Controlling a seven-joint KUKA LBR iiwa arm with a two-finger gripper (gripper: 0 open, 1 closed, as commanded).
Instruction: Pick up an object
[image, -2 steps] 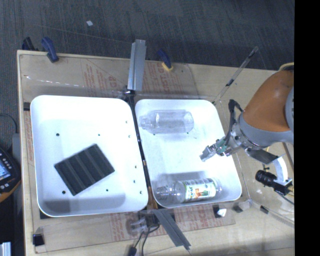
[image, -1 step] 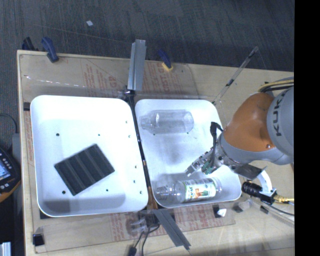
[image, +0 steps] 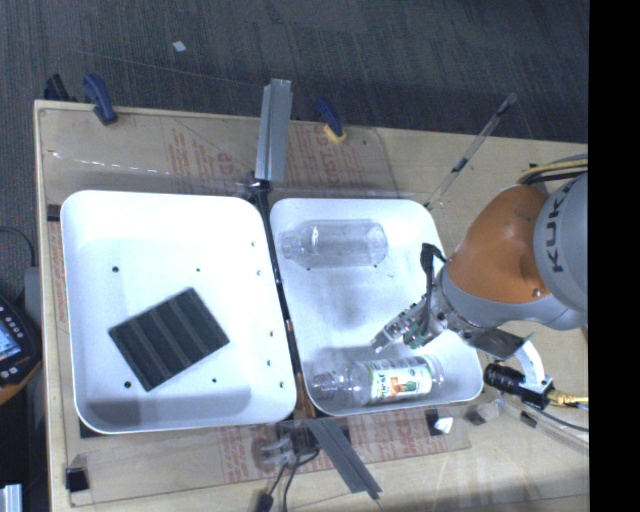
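Gripper (image: 405, 330) sits low in the right bin (image: 340, 300), just above the labelled bottle (image: 375, 382) lying along that bin's near wall. Bottle's long axis runs left-right across the view, cap end toward the left, label toward the right. Gripper is over the label end, offset slightly toward the far side of the bottle; can't tell if it's open or closed, and nothing is visibly held. Second option: clear bottle (image: 333, 243) at the far end of the same bin, also lying left-right, well apart from the gripper. Dark ribbed pad (image: 168, 337) lies flat in the left bin (image: 100, 230), farthest off. My read: labelled bottle is the nearest target, needing a short move toward the near wall with the closing direction across its width.
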